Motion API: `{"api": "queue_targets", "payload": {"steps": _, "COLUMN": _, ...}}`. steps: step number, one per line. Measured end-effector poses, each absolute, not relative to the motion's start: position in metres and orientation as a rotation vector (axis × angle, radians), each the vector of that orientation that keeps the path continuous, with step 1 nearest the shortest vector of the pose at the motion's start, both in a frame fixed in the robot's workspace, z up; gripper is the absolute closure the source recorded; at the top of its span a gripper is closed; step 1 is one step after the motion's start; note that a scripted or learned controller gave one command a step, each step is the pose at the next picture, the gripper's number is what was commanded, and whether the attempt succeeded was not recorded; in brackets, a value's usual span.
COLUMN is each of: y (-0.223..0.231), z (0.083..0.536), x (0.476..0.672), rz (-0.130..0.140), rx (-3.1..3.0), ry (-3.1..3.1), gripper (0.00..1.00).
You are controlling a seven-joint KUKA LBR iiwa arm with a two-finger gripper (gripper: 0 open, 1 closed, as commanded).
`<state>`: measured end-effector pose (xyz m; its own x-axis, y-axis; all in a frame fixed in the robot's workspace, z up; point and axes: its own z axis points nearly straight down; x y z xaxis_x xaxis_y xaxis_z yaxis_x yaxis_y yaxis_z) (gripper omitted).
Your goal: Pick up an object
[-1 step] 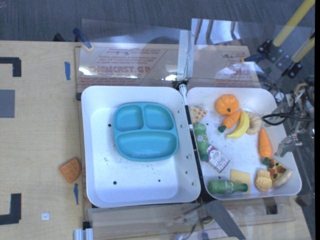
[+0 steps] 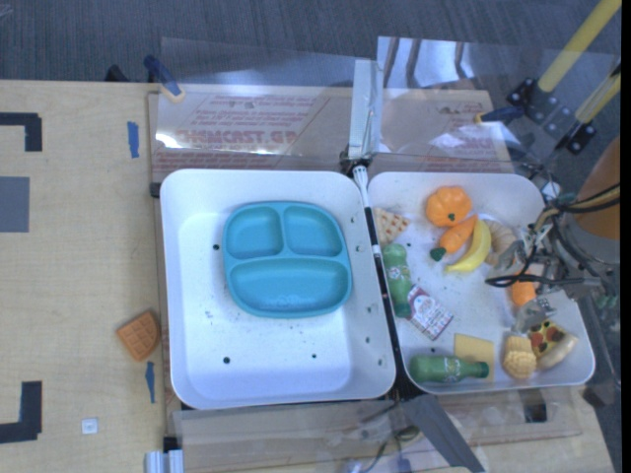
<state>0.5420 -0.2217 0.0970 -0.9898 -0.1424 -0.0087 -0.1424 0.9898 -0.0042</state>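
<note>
The right bin (image 2: 577,377) holds several toy foods: an orange pumpkin (image 2: 449,205), a carrot (image 2: 455,238), a banana (image 2: 476,248), a waffle (image 2: 391,227), a green can (image 2: 396,276), a red-and-white packet (image 2: 430,314), a yellow cheese block (image 2: 473,346), a green bottle (image 2: 449,368), corn (image 2: 520,357) and a pizza slice (image 2: 551,342). My gripper (image 2: 535,286) hangs low over the bin's right side amid black cables, right above a small orange piece (image 2: 523,293). Nothing can be made out between its fingers.
The left bin (image 2: 187,363) bears a blue divided plate (image 2: 287,260). A brown waffle square (image 2: 139,334) lies on the wooden bench to the left of the bins. Clear plastic sheets stand behind both bins. Yellow rods cross the top right corner.
</note>
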Motion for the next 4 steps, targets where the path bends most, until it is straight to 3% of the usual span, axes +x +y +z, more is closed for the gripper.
{"api": "queue_targets", "payload": {"steps": 1, "y": -0.223, "z": 0.089, "x": 0.521, "rz": -0.006, "rx": -0.224, "ry": 3.122, "gripper": 0.00}}
{"api": "queue_targets", "payload": {"steps": 2, "y": -0.222, "z": 0.103, "x": 0.526, "rz": -0.015, "rx": -0.230, "ry": 3.107, "gripper": 1.00}}
{"api": "queue_targets", "payload": {"steps": 3, "y": -0.222, "z": 0.102, "x": 0.526, "rz": -0.013, "rx": -0.230, "ry": 3.109, "gripper": 0.00}}
{"api": "queue_targets", "payload": {"steps": 4, "y": -0.223, "z": 0.089, "x": 0.529, "rz": -0.007, "rx": -0.221, "ry": 3.122, "gripper": 0.00}}
